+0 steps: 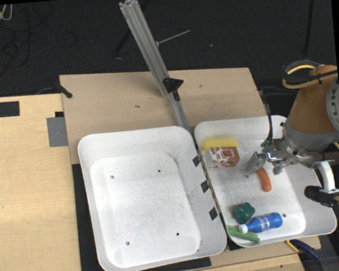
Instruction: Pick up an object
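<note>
Objects for picking lie in the right-hand white bin [309, 223], lower right of the frame; the likeliest target, an orange carrot-shaped toy [264, 180], rests near that bin's middle, just below the gripper.

Going by size: the left white bin [101, 168] takes up the centre of the frame, its floor bare apart from small dark dots. The right bin touches it along a shared edge with black clips. The grey arm with its orange band [310, 112] comes in from the right edge, wrist bent down over the right bin. A slanted aluminium rail [149, 50] runs from the top centre down to the join between the bins.

Among the smaller things, a yellow-and-red carton [222, 152] sits at the upper left of the right bin. A blue plastic bottle with a white cap [262, 223] lies on its side near the bottom rim, a dark green lump [244, 212] just above its cap end, a light green strip [242, 236] beneath.

The two-finger gripper [260, 163] hangs low, its metal tips just beside the carrot's upper end. Whether the fingers are spread or pressed together I cannot tell, nor whether anything is between them.

This looks like the approach-and-grasp step. Next, the fingers likely need to straddle the carrot's narrow body, close, then lift straight up clear of the carton.
</note>
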Available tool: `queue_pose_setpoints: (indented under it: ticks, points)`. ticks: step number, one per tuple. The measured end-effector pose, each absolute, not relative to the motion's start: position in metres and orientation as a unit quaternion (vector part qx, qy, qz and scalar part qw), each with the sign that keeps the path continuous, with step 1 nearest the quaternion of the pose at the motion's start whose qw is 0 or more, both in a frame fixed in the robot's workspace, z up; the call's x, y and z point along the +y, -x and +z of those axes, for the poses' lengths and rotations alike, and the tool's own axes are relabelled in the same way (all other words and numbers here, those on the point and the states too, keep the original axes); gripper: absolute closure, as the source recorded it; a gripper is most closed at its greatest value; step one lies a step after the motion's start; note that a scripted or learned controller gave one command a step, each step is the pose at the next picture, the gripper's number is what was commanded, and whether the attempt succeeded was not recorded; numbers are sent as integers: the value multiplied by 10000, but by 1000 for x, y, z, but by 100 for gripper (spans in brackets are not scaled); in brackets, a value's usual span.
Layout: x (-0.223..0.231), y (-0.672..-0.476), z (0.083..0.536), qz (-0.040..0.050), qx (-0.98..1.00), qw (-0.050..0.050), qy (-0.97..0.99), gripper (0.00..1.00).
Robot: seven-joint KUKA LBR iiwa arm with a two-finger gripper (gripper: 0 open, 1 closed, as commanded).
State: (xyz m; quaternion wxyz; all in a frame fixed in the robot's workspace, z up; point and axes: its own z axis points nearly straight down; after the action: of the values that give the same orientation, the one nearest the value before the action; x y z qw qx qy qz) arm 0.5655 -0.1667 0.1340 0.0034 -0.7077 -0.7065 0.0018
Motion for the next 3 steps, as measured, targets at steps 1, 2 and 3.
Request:
queue_pose_setpoints:
  ticks: [1,2,3]
  points:
    - [-166,-566,90,6,-7062,6,7080,0]
    - [-167,-565,102,4,-7040,12,7102,100]
    - [-164,-558,159,-7,-7051,-11,7091,100]
